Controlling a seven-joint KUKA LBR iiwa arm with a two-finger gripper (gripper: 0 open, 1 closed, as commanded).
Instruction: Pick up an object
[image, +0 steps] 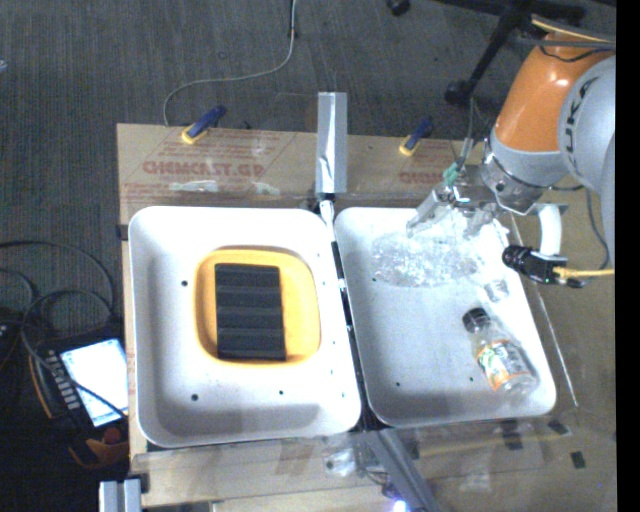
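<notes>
A crumpled clear plastic piece (425, 258) lies in the back half of the right bin (400, 390). My gripper (455, 208) hangs at that bin's back right, right over the plastic's far edge, and the plastic seems to reach up to it. Whether they touch is unclear. A small clear bottle (497, 357) with a dark cap and an orange label lies on its side near the right bin's front right corner. In the left bin (160, 330) sits a yellow rounded tray holding a black ribbed block (250, 310).
A metal post (331, 145) stands behind the seam between the bins. Blue-and-yellow clamps (203, 123) (417, 135) sit on the cardboard backing. The arm's orange band (540, 95) looms over the right bin's back right corner. A black cable fitting (530, 262) juts over the right rim.
</notes>
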